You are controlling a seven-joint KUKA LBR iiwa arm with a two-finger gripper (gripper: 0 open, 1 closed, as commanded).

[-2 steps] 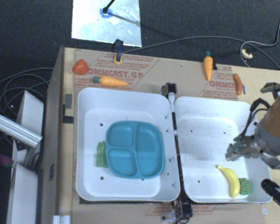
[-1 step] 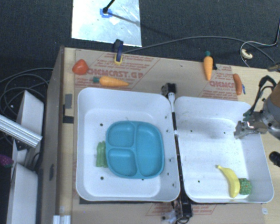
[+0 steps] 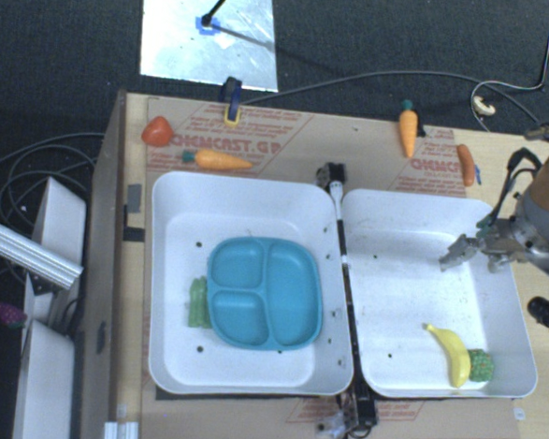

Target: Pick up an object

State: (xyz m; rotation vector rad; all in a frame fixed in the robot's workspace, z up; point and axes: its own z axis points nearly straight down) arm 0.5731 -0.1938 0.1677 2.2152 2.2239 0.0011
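A yellow banana (image 3: 451, 352) lies in the right bin (image 3: 391, 297) near its front right corner, with a green broccoli piece (image 3: 480, 366) touching its right side. My gripper (image 3: 476, 252) hangs over the right bin's far right part, well above and behind the banana. Its two grey fingers (image 3: 457, 249) are spread apart with nothing between them. In the left bin (image 3: 178, 254) sits a blue divided plate (image 3: 264, 292), and a green vegetable piece (image 3: 198, 302) lies against the plate's left edge.
On the cardboard behind the bins lie a tomato (image 3: 157, 132), a carrot (image 3: 217, 160), a second carrot (image 3: 408, 130) and an orange-red piece (image 3: 466, 163). A blue and yellow clamp (image 3: 232, 98) stands at the back. Cables run left of the bench.
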